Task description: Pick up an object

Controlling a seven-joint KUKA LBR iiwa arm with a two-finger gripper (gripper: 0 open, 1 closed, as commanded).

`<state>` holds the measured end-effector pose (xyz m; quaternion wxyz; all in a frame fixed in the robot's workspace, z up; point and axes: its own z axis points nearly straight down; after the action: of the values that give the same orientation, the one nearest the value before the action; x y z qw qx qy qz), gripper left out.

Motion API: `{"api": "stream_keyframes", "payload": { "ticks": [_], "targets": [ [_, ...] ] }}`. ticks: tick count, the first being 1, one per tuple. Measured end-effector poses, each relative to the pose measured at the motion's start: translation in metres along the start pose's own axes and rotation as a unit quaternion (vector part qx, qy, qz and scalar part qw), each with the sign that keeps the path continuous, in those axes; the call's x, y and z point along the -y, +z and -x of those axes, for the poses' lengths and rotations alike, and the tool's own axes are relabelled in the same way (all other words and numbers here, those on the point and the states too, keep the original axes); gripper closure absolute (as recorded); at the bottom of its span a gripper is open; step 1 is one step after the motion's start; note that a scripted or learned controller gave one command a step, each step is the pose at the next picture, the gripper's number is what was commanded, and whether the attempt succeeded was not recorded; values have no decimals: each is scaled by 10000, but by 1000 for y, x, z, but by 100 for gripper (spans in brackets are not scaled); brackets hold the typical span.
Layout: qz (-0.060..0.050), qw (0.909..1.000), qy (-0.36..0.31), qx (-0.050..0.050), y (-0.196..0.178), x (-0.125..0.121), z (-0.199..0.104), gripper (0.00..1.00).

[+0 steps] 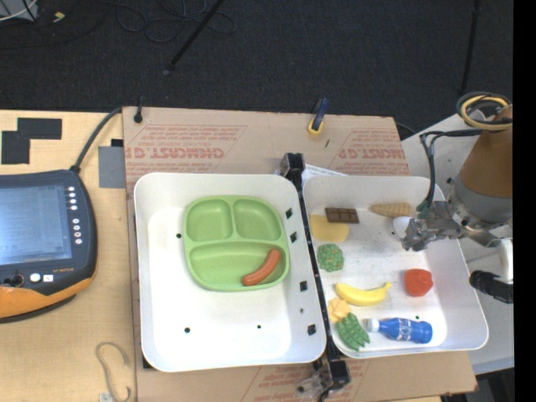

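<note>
End effector [416,234] is seen low over the right bin [469,308], right side; finger state cannot be told, nothing visibly pinched. Red toy tomato [419,282] lies just nearer, below it. Banana [363,292] is left of that, long axis left-right.

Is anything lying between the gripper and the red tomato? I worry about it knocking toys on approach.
Nothing visible. The gripper hovers in the right bin, with bare white floor between it and the red tomato.

Grey arm [484,199], orange band, dark metal hand [416,238].
</note>
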<state>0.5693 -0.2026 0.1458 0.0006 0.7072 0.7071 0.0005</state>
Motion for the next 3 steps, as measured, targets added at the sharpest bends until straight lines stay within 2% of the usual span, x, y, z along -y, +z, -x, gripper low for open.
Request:
{"api": "stream_keyframes", "payload": {
  "ticks": [1,2,3],
  "targets": [
    [3,10000,-6,3,-62,5,0,100],
    [-6,10000,-7,-1,-83,5,1,100],
    [-27,10000,-21,-17,-78,7,-55,100]
  ]
}}
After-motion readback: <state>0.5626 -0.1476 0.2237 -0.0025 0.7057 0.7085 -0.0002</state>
